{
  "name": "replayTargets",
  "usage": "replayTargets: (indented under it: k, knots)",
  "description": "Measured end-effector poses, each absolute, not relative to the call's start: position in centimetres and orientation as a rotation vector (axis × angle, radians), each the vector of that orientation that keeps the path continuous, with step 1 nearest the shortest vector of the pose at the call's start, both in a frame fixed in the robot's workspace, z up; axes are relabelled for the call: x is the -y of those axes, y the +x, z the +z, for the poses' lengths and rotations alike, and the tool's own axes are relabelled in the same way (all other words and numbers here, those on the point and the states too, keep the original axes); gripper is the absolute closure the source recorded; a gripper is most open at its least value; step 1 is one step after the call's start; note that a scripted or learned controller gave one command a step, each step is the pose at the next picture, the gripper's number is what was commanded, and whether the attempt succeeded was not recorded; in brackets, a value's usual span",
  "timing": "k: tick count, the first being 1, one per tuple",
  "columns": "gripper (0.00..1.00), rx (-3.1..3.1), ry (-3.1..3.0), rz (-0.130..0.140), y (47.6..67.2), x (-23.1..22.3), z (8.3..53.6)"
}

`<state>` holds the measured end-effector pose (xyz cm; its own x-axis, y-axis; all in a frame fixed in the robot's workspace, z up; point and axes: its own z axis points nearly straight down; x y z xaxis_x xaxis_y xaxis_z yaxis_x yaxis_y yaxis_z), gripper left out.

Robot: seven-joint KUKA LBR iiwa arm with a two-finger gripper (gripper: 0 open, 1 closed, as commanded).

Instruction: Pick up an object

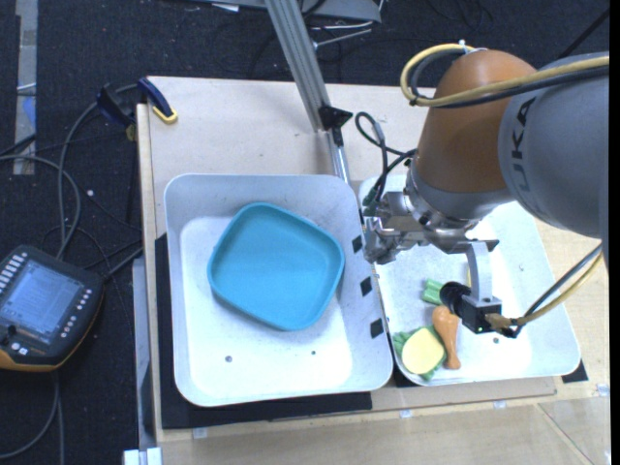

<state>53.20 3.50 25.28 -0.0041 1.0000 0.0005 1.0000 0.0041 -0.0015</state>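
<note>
Right bin [531, 260], near edge: yellow-green rounded piece [421, 351] at the bin's near left corner. Orange drumstick-shaped piece [448, 329] touches its right side, tilted. Small green piece [432, 290] lies just beyond the orange one.

Left bin [262, 368]: blue square plate [276, 265] with rounded corners, lying flat near the middle, toward the far side.

Gripper [381, 238]: pointing down over the right bin's left edge, beside the divide between the bins, apart from all three pieces. Released or clenched: cannot tell; nothing seen in its grasp.

Arm [572, 153]: grey, entering from the right, bent down at the orange band [475, 114] over the right bin.

Surface [232, 124]: pale board, bare beyond the bins.
</note>
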Motion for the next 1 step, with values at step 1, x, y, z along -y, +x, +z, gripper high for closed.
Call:
replayTargets:
  k: [1]
  knots:
    - [1.0, 2.226, -2.215, 0.0, 52.49, -9.34, 24.91]
